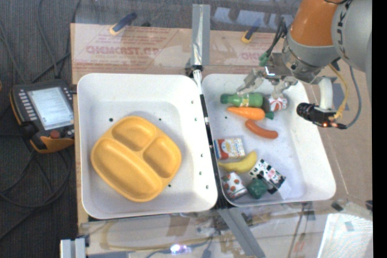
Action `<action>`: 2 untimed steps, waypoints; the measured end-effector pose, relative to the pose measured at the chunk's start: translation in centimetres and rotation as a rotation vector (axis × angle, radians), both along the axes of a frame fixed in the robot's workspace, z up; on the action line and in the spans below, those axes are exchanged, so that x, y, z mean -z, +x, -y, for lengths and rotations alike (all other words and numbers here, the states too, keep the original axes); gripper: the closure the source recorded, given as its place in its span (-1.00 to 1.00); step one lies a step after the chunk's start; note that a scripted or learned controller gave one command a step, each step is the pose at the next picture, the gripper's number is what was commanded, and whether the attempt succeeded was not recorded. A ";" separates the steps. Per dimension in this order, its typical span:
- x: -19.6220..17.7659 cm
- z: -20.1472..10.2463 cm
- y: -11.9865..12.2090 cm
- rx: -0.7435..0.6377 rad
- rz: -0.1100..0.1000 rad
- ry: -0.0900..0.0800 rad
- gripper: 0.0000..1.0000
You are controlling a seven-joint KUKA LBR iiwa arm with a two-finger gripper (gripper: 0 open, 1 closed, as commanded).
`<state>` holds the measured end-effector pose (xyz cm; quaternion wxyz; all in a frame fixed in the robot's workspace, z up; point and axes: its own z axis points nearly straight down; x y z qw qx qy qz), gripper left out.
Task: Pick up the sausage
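The end effector [264,77] hangs over the far end of the right bin [314,154], its two thin fingers [249,83] spread open with nothing between them. The left fingertip points down at the cap end of a green bottle [243,99]; whether it touches the bottle cannot be told. Just right of the bottle sits a small red-and-white can [277,103].

The sausage [261,129] lies in the right bin, near its middle, tilted, just below the carrot [247,112] and apart from the fingers. The carrot lies between sausage and bottle.

Nearer the front of that bin are a small carton [230,147] with a red picture label, a banana [237,161], a black-and-white box [267,173], a green block [256,188] and a tin [234,184]; their print is too small to read.

The left bin [97,93] holds a yellow divided plate [136,157]. Behind the bins a cardboard sheet [130,51] carries faint red lettering, too blurred to make out. A pendant [42,109] with a lit screen lies on the floor to the left.
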<state>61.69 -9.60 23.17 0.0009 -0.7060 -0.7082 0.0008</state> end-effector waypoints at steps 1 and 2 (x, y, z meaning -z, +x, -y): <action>3.7 5.4 -9.2 -0.094 -0.001 0.000 -1.00; 13.8 5.7 -5.9 -0.137 0.002 -0.002 -1.00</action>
